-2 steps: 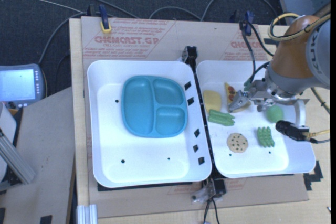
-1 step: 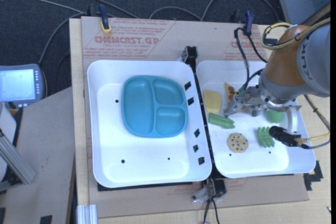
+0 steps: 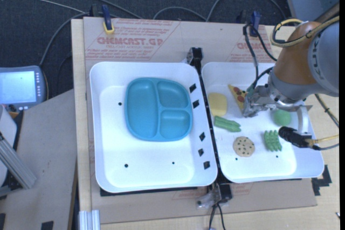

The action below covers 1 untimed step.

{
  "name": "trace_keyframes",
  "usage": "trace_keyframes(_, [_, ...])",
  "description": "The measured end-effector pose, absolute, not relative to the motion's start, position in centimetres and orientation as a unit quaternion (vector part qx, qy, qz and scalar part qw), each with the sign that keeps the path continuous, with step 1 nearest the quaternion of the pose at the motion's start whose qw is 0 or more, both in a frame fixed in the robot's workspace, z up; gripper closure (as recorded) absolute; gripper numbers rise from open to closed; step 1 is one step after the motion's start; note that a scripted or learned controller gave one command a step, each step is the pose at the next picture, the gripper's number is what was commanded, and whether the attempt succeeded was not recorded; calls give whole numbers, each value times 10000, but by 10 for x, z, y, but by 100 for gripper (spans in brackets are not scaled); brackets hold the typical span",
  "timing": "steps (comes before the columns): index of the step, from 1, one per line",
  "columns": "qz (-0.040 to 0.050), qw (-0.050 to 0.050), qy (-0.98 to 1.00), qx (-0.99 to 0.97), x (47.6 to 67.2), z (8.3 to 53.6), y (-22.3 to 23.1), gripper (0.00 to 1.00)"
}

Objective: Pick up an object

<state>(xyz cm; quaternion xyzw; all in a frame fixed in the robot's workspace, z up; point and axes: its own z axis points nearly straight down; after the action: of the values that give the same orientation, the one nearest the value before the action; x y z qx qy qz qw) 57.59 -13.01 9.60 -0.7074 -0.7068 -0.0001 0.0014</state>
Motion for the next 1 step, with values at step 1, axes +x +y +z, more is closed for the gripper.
trace_keyframes(1, [-9,-14,-7073,-7069,578,139,-131,100])
